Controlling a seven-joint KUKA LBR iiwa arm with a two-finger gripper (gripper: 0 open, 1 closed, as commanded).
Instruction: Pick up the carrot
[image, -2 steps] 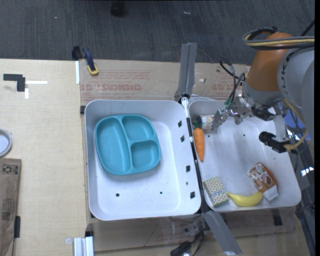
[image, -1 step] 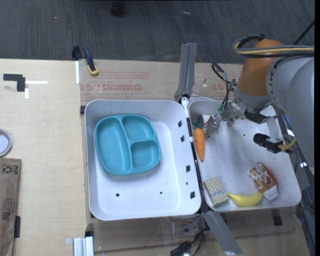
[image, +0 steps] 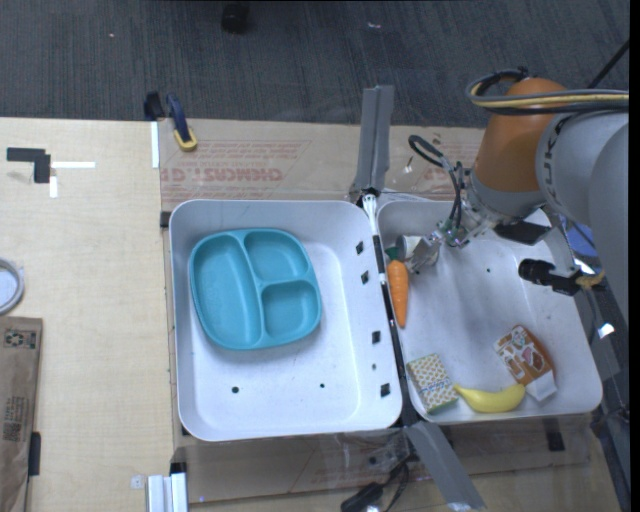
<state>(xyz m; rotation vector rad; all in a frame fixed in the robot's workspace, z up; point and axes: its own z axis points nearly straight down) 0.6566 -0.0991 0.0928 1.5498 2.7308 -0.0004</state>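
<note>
The orange carrot (image: 399, 291) lies in the right bin (image: 470, 310), against its left wall, with its green stem end pointing to the back. My gripper (image: 427, 251) hangs low just behind and to the right of the carrot's stem end, close to it. Nothing shows held in the gripper.
A blue divided plate (image: 256, 288) lies in the left bin (image: 270, 400). Along the right bin's front edge lie a yellow banana (image: 490, 398), a small patterned box (image: 431, 380) and a snack packet (image: 524, 355). The arm's grey and orange body (image: 540, 140) looms over the right bin's back corner.
</note>
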